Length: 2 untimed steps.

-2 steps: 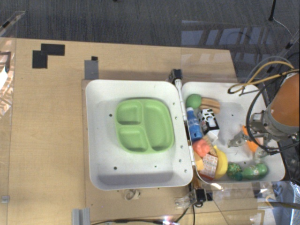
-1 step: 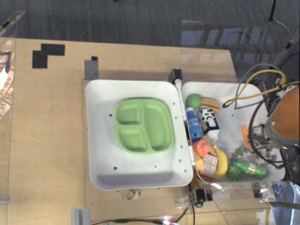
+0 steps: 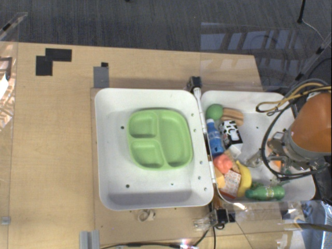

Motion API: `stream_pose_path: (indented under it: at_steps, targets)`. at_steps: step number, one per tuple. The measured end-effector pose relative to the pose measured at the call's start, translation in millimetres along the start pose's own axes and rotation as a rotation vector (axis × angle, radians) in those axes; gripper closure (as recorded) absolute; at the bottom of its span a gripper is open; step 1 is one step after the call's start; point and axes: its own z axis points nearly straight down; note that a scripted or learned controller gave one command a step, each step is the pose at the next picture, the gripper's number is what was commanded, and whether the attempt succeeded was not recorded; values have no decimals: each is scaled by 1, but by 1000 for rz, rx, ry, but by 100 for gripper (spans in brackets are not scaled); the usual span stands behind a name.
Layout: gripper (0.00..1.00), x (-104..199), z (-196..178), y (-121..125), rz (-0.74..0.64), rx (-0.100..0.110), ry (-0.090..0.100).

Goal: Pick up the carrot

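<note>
Whether the gripper (image 3: 285,158) is open or closed we cannot tell; wrist and cables cover it. Just beside it in the right bin (image 3: 306,188), a small orange patch, largely hidden, is what we judge to be the carrot (image 3: 275,165): probably light, stiff, smooth; best gripped across mid-body. The labels on the black-and-white pack (image 3: 232,131) and the yellow item (image 3: 233,179) are illegible.
</note>
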Motion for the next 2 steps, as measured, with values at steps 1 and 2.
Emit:
stream_pose_path:
  at_steps: [1,2]
  targets:
    - [0,-13,4,-57,-107,-14,7]
    - [100,-17,-10,-60,-106,-2,-1]
